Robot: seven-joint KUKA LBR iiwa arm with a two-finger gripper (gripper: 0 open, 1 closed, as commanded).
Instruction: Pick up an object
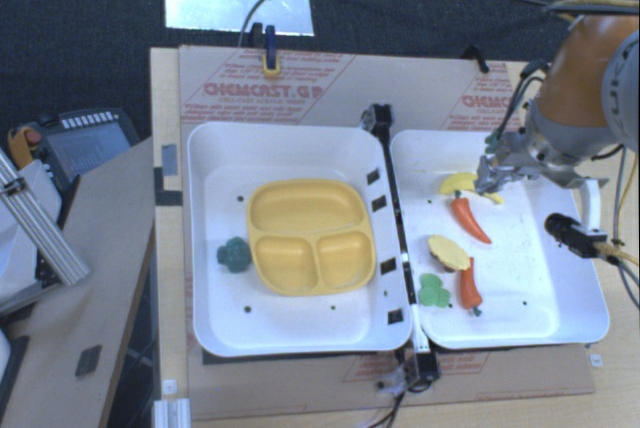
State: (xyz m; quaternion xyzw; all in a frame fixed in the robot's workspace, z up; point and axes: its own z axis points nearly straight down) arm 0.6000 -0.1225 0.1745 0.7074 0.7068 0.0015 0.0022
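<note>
Two shallow white bins are seen side by side on the bench. In the left bin a yellow compartment tray is placed near the centre, with three sections, and a dark green broccoli piece is located just beside the tray's left edge.

In the right bin five small items are found. A yellow banana-shaped piece is positioned in the upper part of the bin. An orange-red carrot is laid at a slant just below it, its upper end close to the banana-shaped piece. Lower down, a yellow oval piece is set, with a second orange-red carrot just beside it on the right and a light green leafy piece just beside it below.

The arm is extended in from the right, over the upper part of the right bin. The gripper is located at the right end of the banana-shaped piece, directly above the first carrot. Whether the pincer is wide or narrow cannot be told, as its tips are too small and blurred; no object is seen between them
</note>
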